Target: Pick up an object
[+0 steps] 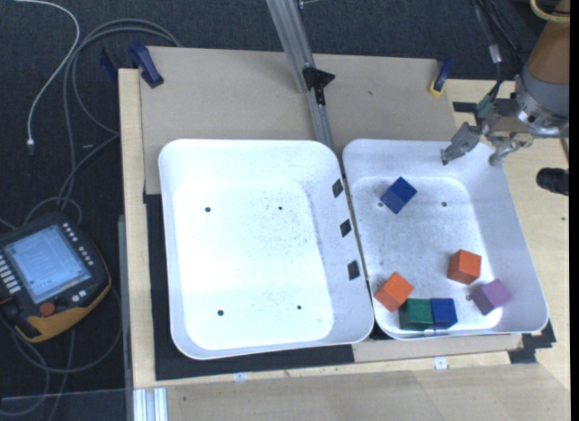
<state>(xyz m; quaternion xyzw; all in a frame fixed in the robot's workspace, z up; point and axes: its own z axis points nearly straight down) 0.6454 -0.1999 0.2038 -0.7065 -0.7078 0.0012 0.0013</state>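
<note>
- An orange band (549, 59) is seen above the arm's grey wrist section (541, 107).
- Black cables (496, 12) are looped beside the arm.
- The gripper (478, 148) is made of grey metal, with two slim fingers (455, 149).

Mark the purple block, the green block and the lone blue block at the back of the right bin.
purple block (490, 295): camera view, top face.
green block (417, 312): camera view, top face.
lone blue block (398, 195): camera view, top face.
</note>
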